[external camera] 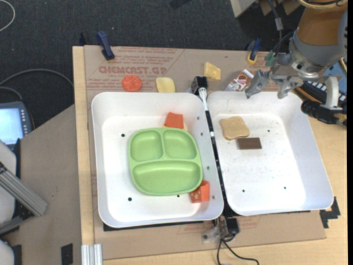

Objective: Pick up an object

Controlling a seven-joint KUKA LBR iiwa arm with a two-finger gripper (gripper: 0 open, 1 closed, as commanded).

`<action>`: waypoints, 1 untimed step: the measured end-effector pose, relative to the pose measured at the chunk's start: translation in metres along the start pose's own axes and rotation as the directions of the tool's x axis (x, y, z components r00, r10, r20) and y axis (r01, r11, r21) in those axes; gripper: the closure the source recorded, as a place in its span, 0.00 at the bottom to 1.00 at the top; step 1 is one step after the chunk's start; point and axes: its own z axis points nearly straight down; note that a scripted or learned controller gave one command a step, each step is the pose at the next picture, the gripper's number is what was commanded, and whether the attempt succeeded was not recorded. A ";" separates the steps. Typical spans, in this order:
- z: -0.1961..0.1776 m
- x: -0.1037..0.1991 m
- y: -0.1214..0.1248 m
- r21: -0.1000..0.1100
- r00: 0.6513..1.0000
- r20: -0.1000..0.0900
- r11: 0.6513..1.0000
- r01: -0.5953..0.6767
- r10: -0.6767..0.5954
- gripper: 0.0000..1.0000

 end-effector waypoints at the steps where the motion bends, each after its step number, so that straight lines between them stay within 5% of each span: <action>1: 0.066 -0.060 -0.045 0.009 1.000 0.001 1.000 -0.007 0.007 0.00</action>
